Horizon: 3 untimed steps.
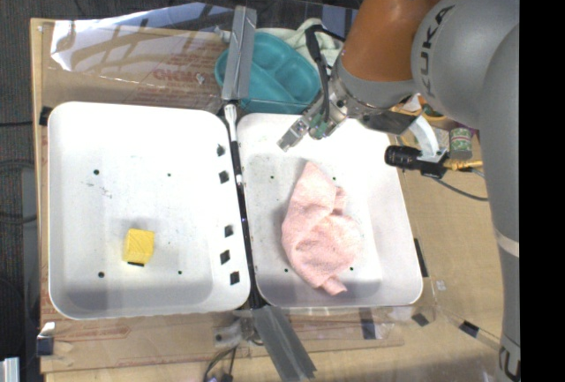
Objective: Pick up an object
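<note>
While my arm reaches in from the right, my gripper hangs over the far left corner of the right bin — nothing sits between its fingers, though how wide they stand I cannot tell. Near it lies a crumpled pink cloth. Well apart, in the left bin — a small yellow block.

Pink cloth crowds the right bin; left bin seems mostly open.
</note>
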Each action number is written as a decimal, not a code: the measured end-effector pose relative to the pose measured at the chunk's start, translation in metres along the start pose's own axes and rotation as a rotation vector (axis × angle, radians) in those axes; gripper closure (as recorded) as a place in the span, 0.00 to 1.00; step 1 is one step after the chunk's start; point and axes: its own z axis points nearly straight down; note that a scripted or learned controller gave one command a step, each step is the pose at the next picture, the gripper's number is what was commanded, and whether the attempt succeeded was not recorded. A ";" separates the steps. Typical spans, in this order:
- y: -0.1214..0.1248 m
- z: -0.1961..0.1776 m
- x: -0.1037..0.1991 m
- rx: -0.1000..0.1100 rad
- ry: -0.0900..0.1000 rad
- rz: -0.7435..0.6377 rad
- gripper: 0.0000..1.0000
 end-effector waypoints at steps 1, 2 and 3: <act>0.001 -0.008 0.000 0.003 0.001 -0.005 1.00; 0.021 0.021 -0.036 0.000 -0.001 0.013 1.00; 0.022 0.013 -0.036 0.002 0.000 0.007 1.00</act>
